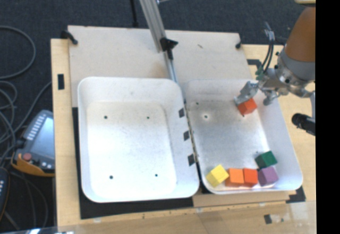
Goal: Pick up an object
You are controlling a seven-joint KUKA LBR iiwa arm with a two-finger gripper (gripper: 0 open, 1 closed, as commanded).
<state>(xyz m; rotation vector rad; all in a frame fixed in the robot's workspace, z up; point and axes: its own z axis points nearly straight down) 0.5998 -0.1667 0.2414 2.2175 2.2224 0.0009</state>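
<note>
Blocks (243,176) hug the right bin's (212,137) near rim (middle bare); tool (247,99) grips an orange cube (246,106)

Even, fairly bright overhead light, mild glare on white bins (133,86), soft shadows, slightly blurry, low-resolution view

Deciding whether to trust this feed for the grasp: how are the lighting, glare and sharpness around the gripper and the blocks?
Camera view: even, soft light, no hard glare on the right bin; the gripper is slightly blurred, so its fingers are hard to read; the orange-red block beneath it is fairly crisp; the blocks along the near wall show clear colours and faint shadows.
</note>
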